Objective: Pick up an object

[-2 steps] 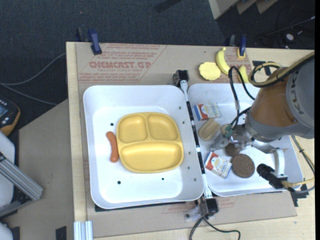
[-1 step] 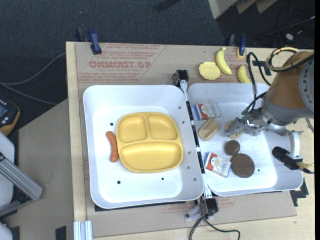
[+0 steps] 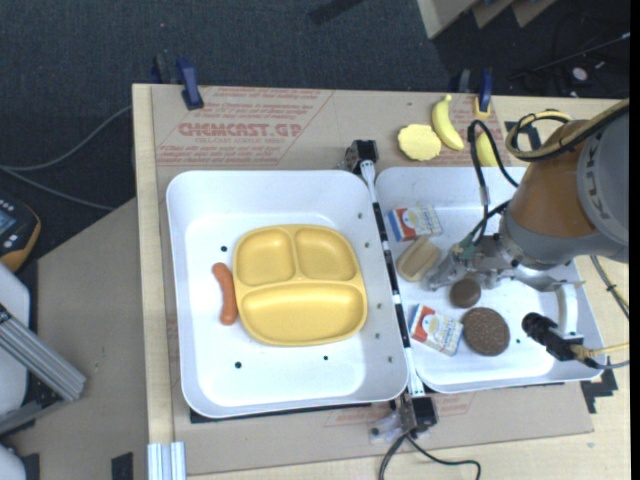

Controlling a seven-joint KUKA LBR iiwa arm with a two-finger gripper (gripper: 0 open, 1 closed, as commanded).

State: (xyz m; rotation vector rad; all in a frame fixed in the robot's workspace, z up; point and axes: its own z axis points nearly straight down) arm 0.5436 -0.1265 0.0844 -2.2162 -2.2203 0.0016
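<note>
tool (image 3: 462, 266) low in right bin (image 3: 560, 368), finger state could not be told | nearest object: small brown disc (image 3: 465, 292) just beside tool, resting on bin floor | progress: nothing lifted; grasp and raise remained

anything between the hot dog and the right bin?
Yes, in the camera view: the yellow divided plate sits between the hot dog and the right bin, all inside the left bin.

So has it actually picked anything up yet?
Not yet, it seems. The gripper is down in the right bin, beside a small brown round piece and a tan piece, both lying on the floor. Grasping and lifting remain.
</note>
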